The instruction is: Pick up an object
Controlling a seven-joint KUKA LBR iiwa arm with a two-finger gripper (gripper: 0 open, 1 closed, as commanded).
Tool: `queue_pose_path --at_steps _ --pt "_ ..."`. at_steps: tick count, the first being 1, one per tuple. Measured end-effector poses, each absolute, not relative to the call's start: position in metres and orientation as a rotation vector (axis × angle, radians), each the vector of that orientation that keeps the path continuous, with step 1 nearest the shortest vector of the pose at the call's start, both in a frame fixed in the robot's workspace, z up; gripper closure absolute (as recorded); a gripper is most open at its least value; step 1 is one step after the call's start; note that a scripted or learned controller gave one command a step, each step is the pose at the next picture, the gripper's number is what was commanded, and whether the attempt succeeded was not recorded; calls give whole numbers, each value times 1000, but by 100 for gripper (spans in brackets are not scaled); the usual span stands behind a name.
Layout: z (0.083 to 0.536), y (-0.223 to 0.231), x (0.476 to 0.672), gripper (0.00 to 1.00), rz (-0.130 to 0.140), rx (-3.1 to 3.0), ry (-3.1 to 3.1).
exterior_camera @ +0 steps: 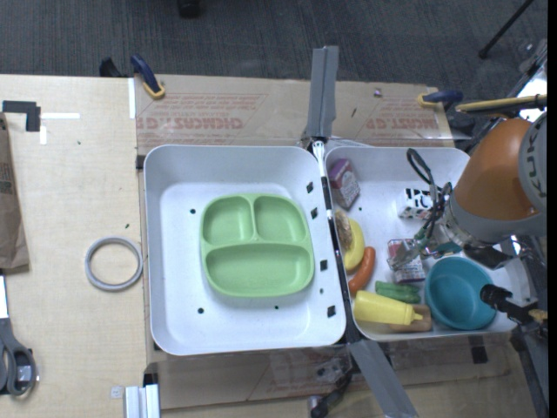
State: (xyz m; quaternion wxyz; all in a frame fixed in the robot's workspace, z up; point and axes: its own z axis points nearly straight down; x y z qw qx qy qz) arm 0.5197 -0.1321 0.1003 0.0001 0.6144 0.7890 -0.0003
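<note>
Hand (432,225) hanging over the right bin (383,159), grip state impossible to tell.
It is hovering just beside the blue bowl (459,293), near the banana (352,242).

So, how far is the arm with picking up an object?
Done: the arm has reached over the right bin. In hand: nothing that I can see. The banana, yellow bottle and teal bowl lie in the bin. Left: the grasp and the lift.
</note>
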Motion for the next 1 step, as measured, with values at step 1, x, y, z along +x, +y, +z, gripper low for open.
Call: queue_pose_path --at_steps 1 --pt "191 -72 586 100 -4 2114 2324"
